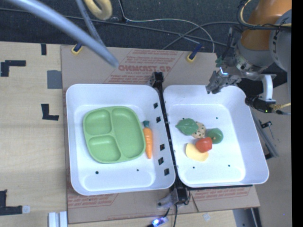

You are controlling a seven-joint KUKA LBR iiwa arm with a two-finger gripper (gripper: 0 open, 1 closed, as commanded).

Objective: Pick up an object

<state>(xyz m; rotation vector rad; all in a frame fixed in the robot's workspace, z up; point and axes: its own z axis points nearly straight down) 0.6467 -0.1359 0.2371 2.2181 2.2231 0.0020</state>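
- Nearest, in the right bin (255,171): yellow piece (196,152), red tomato (204,144), green items (187,126) and a speckled piece (199,130) clustered touching, likely candidates for the pick.
- In the left bin (75,174): green divided plate (114,134) with a carrot (148,141) just beside its right edge.
- Farther back, poised above the right bin's far rim: hand (217,85), nothing visibly held; opening hard to judge.
- Beyond, on cardboard (142,65): red print, too blurred to read.

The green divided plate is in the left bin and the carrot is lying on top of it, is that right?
Not quite. In the camera view the green divided plate is in the left bin, but the carrot lies on the bin floor beside the plate's right edge, not on top of it.
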